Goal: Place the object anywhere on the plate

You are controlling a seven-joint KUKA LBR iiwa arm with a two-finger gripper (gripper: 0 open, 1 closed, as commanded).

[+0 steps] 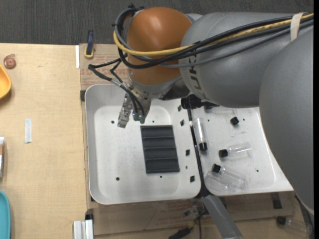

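The ribbed plate [160, 149] at frame centre was black, its bin [102, 148] white; the arm [239, 54] was grey with an orange band [154, 34]; the surface [40, 133] at left was pale wood.

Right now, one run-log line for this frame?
tool: over left bin, rear | black ribbed plate: left bin centre | clear vials: right bin

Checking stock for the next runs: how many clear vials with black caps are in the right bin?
3: one vial along the left wall, one mid-bin, one near the front. The arm may hide more.
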